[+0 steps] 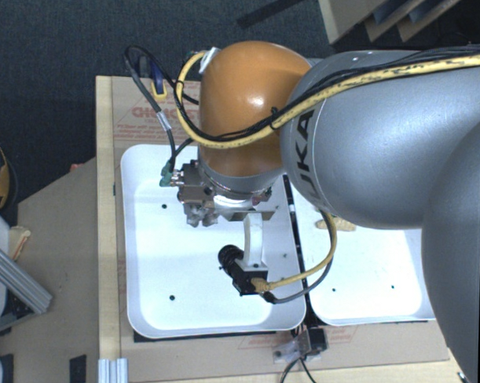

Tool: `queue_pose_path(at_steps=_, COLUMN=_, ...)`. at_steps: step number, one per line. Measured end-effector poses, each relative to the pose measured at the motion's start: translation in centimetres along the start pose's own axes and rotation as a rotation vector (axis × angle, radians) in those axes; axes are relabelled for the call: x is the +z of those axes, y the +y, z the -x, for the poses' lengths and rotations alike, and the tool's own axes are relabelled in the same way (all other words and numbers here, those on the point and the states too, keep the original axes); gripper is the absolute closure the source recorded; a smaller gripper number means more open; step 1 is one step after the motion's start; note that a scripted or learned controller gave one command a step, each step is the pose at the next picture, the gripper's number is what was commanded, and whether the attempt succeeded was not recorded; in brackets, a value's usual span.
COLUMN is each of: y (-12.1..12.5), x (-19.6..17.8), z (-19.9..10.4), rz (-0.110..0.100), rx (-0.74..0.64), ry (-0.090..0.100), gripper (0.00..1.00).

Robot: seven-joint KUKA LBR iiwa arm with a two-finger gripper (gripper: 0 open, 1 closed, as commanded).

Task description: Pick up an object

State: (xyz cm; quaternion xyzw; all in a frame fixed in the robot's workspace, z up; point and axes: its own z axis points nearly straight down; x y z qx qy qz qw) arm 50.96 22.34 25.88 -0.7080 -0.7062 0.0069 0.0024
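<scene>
We see the metal two-finger gripper [200,207] over the shallow white left-hand bin [155,258]; whether it is open or closed, we cannot tell.

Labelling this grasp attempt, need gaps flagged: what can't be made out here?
1. gripper: camera view, tucked under the orange band; whether it holds anything cannot be told.
2. left bin: its middle is covered by that band, so anything beneath is hidden.
3. right bin: mostly under the grey arm; a tan thing peeks out at the arm's edge, too little showing to identify.
</scene>
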Motion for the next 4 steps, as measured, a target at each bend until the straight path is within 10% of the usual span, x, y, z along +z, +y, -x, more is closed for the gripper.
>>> queue_pose_path(at_steps=1, y=-2.7, x=-12.7, z=-0.1, rz=0.026, rx=-0.005, ry=0.014, gripper=1.00)
queue_pose_path(at_steps=2, y=1.8, x=-0.3, z=0.0, rz=0.003, rx=0.000, ry=0.001, gripper=1.00)
queue_pose_path(at_steps=3, y=-0.8, x=-9.7, z=2.6, rz=0.022, rx=0.000, ry=0.010, gripper=1.00)
queue_pose_path(at_steps=4, y=-3.5, x=-28.6, z=2.4, rz=0.031, rx=-0.006, ry=0.015, gripper=1.00)
